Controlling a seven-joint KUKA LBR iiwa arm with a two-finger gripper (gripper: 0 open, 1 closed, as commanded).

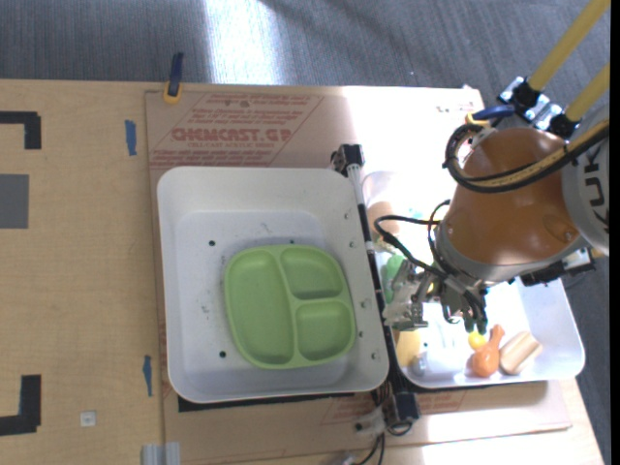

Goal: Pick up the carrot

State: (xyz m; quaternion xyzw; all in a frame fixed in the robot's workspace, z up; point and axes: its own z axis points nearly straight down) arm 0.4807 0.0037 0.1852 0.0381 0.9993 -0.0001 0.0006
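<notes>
One carrot (487, 353) lay at lower right, just beside the jaws (463, 308), whose opening I cannot tell.

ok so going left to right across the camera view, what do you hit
left white bin → green divided plate → claw → carrot → beige roll-shaped piece

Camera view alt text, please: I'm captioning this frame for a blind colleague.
A grey robot arm with an orange band reaches from the right over the right bin, its gripper hanging above the carrot, which lies near the bin's front edge beside a tan, bread-like item. The left bin holds a green divided plate.
</notes>
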